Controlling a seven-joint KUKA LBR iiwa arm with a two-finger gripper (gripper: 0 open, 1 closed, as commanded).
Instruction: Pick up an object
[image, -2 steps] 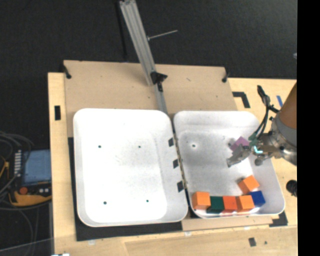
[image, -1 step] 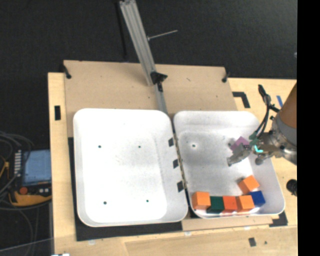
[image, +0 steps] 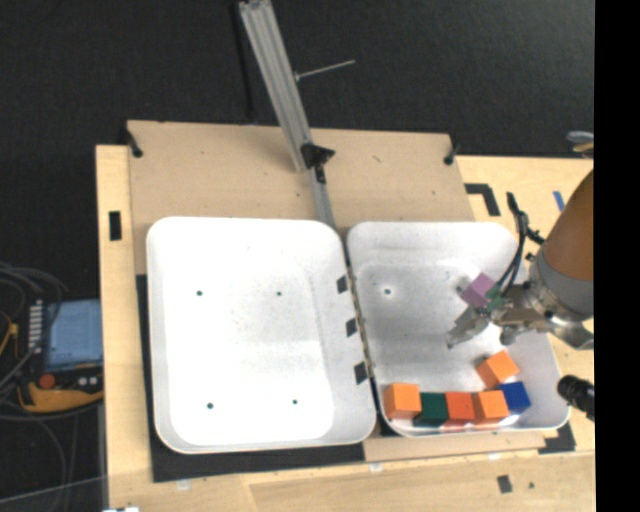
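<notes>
Blocks in right bin (image: 420, 240), lower right of frame: four orange (image: 404, 398), one green (image: 433, 407), one blue (image: 516, 396). One purple block (image: 481, 289) sits at the gripper (image: 468, 328), centre right; fingers spread, nothing seen between them. Left bin (image: 250, 330) beside it. No legible writing.

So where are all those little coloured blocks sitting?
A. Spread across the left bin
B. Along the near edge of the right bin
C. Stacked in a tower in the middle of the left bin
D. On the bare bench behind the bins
B. The orange blocks, green block and blue block lie in a row along the near edge of the right bin, close under the tool.
</notes>
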